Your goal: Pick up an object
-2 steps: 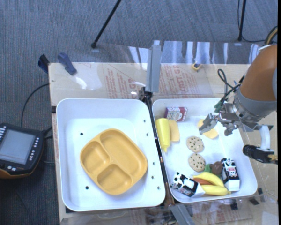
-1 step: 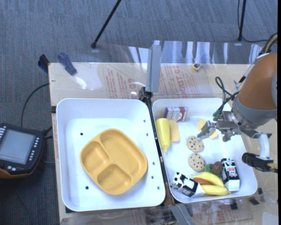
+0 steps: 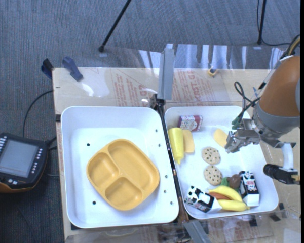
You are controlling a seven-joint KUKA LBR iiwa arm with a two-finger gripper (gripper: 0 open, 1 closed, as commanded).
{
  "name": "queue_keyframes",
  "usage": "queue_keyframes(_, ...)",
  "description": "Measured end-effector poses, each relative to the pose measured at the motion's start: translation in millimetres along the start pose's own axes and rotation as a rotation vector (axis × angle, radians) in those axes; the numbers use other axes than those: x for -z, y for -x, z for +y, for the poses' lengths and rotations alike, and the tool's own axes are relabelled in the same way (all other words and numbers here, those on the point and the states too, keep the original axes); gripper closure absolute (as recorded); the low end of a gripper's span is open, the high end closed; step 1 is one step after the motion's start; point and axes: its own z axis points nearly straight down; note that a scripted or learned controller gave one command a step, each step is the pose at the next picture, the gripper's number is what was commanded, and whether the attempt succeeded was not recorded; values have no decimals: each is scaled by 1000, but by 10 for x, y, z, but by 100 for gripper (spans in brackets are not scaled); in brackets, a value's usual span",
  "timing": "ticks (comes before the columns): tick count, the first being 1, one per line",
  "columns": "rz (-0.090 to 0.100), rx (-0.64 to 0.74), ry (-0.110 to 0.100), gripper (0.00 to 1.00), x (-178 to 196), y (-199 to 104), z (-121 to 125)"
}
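The right bin [image 3: 202,110] holds the loose objects. A pale yellow wedge [image 3: 220,136] lies near its middle right, and my gripper [image 3: 232,144] hangs just to the right of it, close to or touching its edge. Nothing shows between the gripper's tips. Two cookies [image 3: 211,156] [image 3: 213,175] lie left of and below the gripper. A yellow bottle [image 3: 176,143] and a flat yellow slice [image 3: 189,142] rest by the bin's left wall, with a small red carton [image 3: 190,122] behind them.
At the right bin's front lie a banana [image 3: 229,198], two black-and-white cartons [image 3: 200,198] [image 3: 249,187] and a small brown item [image 3: 235,180]. The left bin [image 3: 76,130] holds a yellow compartment plate [image 3: 122,173]. A handheld pendant [image 3: 17,161] sits left of the bench.
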Motion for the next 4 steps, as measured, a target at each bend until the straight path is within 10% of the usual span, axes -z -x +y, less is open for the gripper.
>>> queue_keyframes(1,0,-1,0,0,-1,3,-1)
queue_keyframes(2,-5,189,17,0,1290,-383,-236)
queue_keyframes(4,-3,252,8,0,-1026,-236,-125)
